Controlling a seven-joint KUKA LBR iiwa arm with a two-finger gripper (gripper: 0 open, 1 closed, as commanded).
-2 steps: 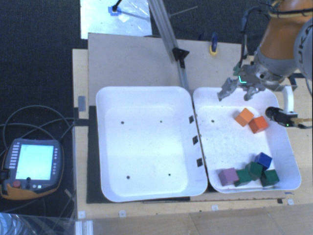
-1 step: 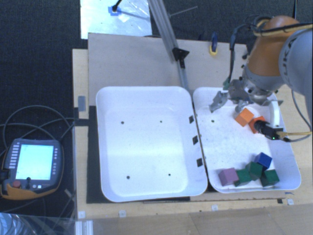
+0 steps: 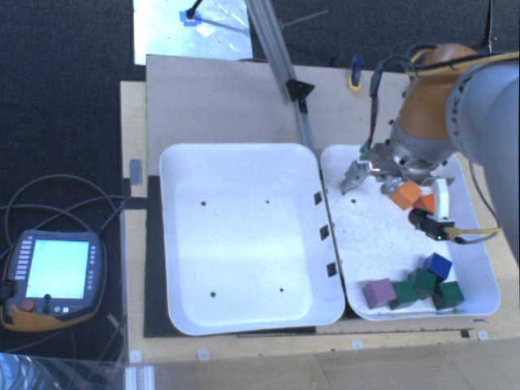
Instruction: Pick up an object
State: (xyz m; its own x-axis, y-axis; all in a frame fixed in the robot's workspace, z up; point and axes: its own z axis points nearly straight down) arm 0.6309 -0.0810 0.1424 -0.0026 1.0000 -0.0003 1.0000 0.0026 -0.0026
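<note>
The pincer [image 3: 366, 175] is low over the far end of the right bin [image 3: 487, 295], just inside the wall it shares with its neighbour. Apart or together? I cannot tell from this slant, folks, the wrist is sitting right over it.

Just beside the pincer, on the side the arm [image 3: 471, 96] comes in from, there is an orange block [image 3: 405, 193], tucked half under the wrist. Whether it is gripped or simply lying on the bin floor, I cannot tell either.

Well apart from the pincer, down at the near end of the same bin, the other blocks are huddled together. A blue block [image 3: 437, 265] is the closest of them to the pincer. Pressed against it is a green block [image 3: 422, 281], with two more green ones [image 3: 447, 295] behind that, and a purple block [image 3: 378, 292] sits at the end of the row.

On the other side of the pincer, across the shared wall, lies the left bin [image 3: 175, 218]. Far beyond that, off the table [image 3: 203, 96], a teach pendant [image 3: 49, 279] sits with its screen lit.
</note>
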